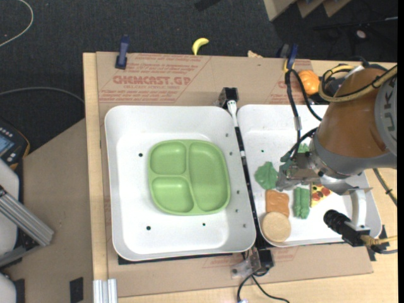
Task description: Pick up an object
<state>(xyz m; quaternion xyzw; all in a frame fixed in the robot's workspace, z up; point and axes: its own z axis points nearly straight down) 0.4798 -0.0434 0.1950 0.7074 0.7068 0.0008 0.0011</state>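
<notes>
**While arm hangs low over right bin, grab unconfirmed**

Gripper (pixel 295 177) sits among toy food in right bin (pixel 265 122): green leafy piece (pixel 266 174) left, orange block (pixel 277 202) and green pickle (pixel 302 202) nearer. Whether it grasps anything: can't tell. Best descend straight onto one piece w/o nudging neighbours. Green divided plate (pixel 189 176) lies in left bin (pixel 126 137).

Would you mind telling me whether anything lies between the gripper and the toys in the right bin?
Nothing visible does. The gripper is low in the right bin, right beside the green leafy toy, with the orange block, tan disc and green pickle-like toy just below it.
</notes>
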